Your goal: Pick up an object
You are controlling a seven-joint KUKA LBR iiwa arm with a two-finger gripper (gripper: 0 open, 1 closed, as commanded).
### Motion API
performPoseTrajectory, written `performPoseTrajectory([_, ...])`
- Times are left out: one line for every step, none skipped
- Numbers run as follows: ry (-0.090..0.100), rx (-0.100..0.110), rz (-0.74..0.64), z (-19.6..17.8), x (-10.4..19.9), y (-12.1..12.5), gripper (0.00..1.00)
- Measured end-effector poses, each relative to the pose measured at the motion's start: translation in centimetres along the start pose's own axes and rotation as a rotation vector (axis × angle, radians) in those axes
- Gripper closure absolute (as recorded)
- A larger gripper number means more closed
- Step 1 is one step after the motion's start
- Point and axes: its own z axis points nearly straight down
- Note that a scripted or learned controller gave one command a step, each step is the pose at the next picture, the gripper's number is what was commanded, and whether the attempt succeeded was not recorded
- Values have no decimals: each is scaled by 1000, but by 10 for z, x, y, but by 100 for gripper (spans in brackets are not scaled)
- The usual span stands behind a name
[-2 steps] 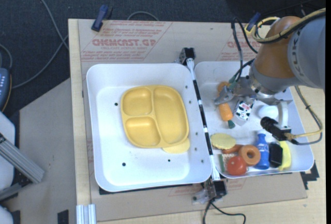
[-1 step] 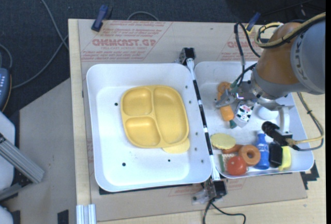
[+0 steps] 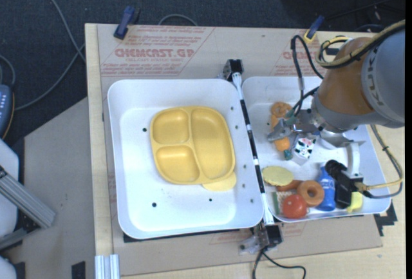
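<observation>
My gripper (image 3: 291, 131) is low in the right bin (image 3: 257, 94), reaching in from the right under the orange-banded wrist. It hangs right over a small orange piece (image 3: 283, 142), with a white dice with dots (image 3: 303, 151) just to its right. An orange-brown toy food (image 3: 280, 109) lies just behind the gripper. Whether anything is held is hidden by the gripper body.
Along the right bin's front lie a pale yellow slice (image 3: 278, 175), a brown donut (image 3: 312, 192), a red tomato (image 3: 295, 207), a blue object (image 3: 327, 192) and a yellow piece (image 3: 355, 203). The left bin (image 3: 129, 142) holds a yellow divided plate (image 3: 192, 144).
</observation>
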Motion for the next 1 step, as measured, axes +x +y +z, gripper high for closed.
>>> performPoseTrajectory([-2, -3, 5, -11, -2, 1, 100])
